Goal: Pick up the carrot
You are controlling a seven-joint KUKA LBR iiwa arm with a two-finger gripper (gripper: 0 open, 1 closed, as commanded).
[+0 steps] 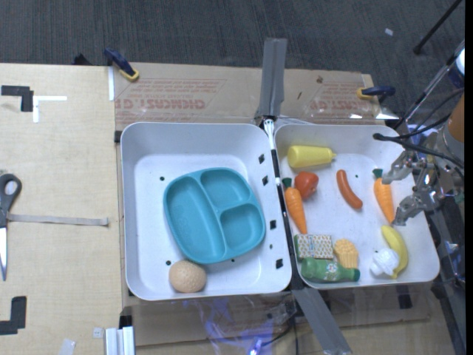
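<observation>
Pale wooden bench [52,257] with two white bins [137,272], dark carpet [185,13] behind.

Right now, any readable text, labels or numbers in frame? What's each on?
Red print on the cardboard sheet behind the left bin: upside down from this camera, too blurred to read.
Red print on the cardboard behind the right bin: too faint to read.
Green packet at the right bin's front: markings too small to read.
Nothing else bears legible text or numbers.
</observation>
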